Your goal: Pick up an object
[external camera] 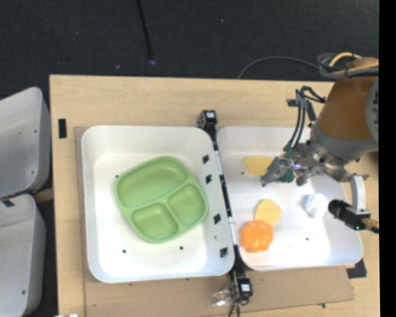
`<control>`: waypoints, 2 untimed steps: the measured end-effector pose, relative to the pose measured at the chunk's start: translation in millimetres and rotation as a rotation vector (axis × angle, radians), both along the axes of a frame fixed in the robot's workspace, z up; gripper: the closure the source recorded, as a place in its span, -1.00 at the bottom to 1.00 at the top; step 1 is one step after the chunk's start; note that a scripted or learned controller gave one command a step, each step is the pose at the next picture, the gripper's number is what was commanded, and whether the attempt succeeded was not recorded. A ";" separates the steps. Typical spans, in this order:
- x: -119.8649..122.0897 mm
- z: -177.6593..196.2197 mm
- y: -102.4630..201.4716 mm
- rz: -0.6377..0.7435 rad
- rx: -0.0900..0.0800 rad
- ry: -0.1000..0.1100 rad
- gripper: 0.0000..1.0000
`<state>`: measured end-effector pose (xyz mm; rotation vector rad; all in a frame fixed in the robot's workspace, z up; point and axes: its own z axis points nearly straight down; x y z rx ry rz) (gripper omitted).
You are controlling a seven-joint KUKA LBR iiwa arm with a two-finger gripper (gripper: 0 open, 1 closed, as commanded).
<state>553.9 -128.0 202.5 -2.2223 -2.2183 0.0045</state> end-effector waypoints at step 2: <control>-1.5 -96.3 -7.2 -0.002 0.000 0.001 -1.00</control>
